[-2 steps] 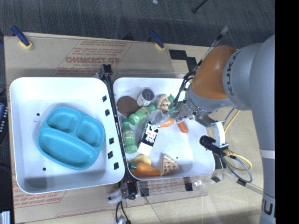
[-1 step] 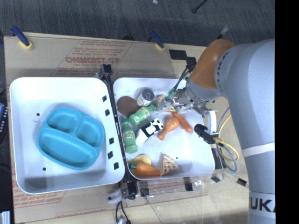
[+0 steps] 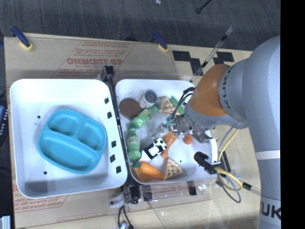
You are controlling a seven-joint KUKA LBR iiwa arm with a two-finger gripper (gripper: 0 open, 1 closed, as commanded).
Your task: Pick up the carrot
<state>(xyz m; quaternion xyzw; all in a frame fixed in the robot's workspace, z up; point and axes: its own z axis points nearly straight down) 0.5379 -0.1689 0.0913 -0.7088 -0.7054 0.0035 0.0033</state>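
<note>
Two white bins point(image 3: 19, 128), one carrot point(image 3: 148, 171)

Two white bins point(image 3: 62, 87), one blue tray point(image 3: 71, 140), two pizza slices point(image 3: 172, 168).

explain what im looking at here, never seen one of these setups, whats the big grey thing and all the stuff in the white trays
The big grey thing with the orange band is a robot arm, reaching in from the right. One camera fixed above the bench looks down at a slant. Two shallow white bins sit side by side. The left bin holds a blue divided plate. The right bin holds toy food: a carrot near the front edge, two pizza slices, green pieces, a brown round piece and a small can. The arm's gripper hangs over the middle of that bin; I cannot tell whether it holds anything. The carrot lies apart from it.
</note>
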